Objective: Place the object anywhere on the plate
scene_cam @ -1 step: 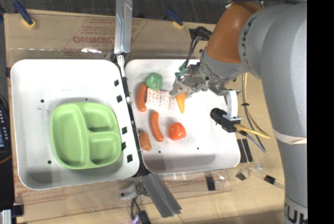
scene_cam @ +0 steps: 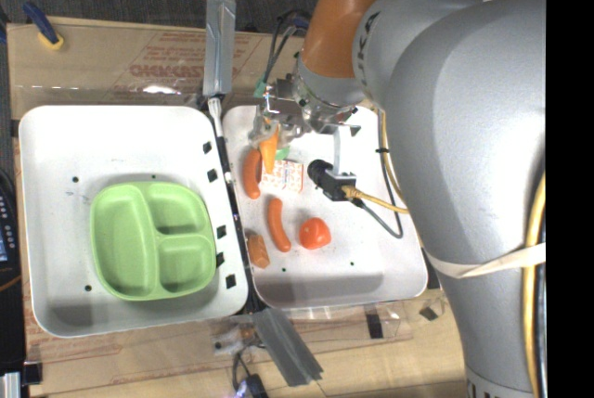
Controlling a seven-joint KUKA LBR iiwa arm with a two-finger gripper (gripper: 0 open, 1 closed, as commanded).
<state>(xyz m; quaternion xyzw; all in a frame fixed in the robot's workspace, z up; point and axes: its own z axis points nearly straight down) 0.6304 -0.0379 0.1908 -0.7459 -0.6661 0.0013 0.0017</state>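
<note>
Two white bins sit side by side on your desk. Your left bin [scene_cam: 46, 201] holds the green plate [scene_cam: 153, 240]. Your pincer [scene_cam: 269, 129] hangs over the right bin [scene_cam: 390, 266], above an orange carrot [scene_cam: 268, 151]; whether it is spread or pressed together, you cannot tell. Sausages [scene_cam: 277, 224] and a tomato [scene_cam: 315, 233] lie nearby

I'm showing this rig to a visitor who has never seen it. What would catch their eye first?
The big grey arm with its orange band fills the right side, its claw low over the far end of the right bin. Below the claw lie small orange and red toy foods, among them a red tomato and a sausage. In the left bin sits a bright green divided plate.
</note>
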